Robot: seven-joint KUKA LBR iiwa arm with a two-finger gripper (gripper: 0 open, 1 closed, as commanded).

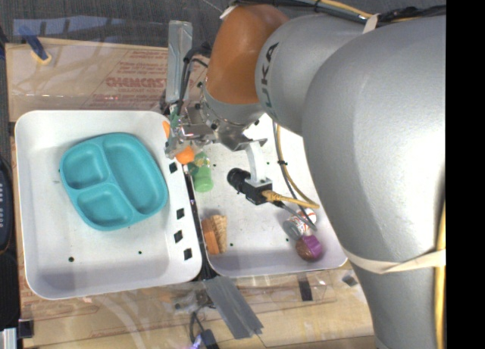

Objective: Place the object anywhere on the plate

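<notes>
Over the right bin's left edge, gripper (182,139); grip state can't tell. Green toy (202,176) lies just below it, well apart from plate (114,181). Likely light, stiff, slick plastic; pinch mid-body.

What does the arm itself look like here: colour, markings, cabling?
The arm is a bulky, rounded grey body with an orange band above the wrist and dark KUKA lettering beside it. Black and yellowish cables run along its top. The gripper is small and metallic.
</notes>
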